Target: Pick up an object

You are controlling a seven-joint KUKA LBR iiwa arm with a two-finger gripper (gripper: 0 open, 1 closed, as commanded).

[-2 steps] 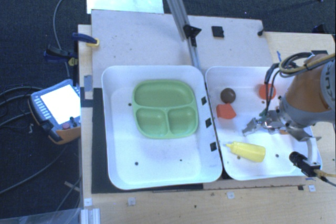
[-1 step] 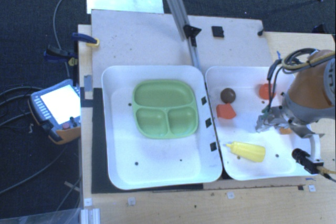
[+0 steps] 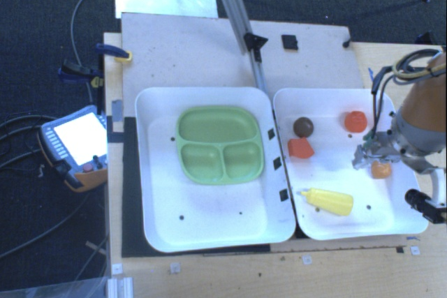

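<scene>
While arm is reaching into right bin (image 3: 328,230), gripper (image 3: 371,158) is hovering at small orange block (image 3: 381,170); finger spread impossible to tell.

Bright, even light w/ glare on bins (image 3: 209,234); slightly soft focus.

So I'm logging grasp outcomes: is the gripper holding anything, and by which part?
Cannot be told: the gripper sits beside the orange block, but no grasp is visible.
</scene>
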